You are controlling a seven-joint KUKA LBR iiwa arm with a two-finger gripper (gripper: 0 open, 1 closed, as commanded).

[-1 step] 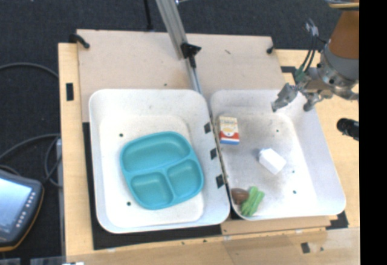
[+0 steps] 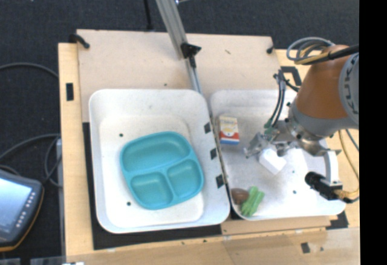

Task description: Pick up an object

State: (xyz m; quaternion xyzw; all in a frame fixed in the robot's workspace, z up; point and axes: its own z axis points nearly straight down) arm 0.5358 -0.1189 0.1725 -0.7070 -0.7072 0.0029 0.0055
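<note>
My gripper (image 2: 266,144) hangs low over the middle of the right bin (image 2: 242,100), under the arm's orange band. A small white block (image 2: 273,163) lies just in front of it, touching or nearly touching the gripper's lower edge. I cannot tell whether the block is held. A small orange, white and blue box (image 2: 228,130) lies to the gripper's left, near the bin's left wall. A green object (image 2: 254,201) and a brown one (image 2: 239,195) rest together in the bin's front left corner.
The left bin (image 2: 103,112) holds a teal divided plate (image 2: 161,169). A slanted metal rail (image 2: 169,9) rises from behind the bins. Cables and a black fitting (image 2: 321,185) sit at the right bin's right side. A screen (image 2: 15,206) stands off the bench at the far left.
</note>
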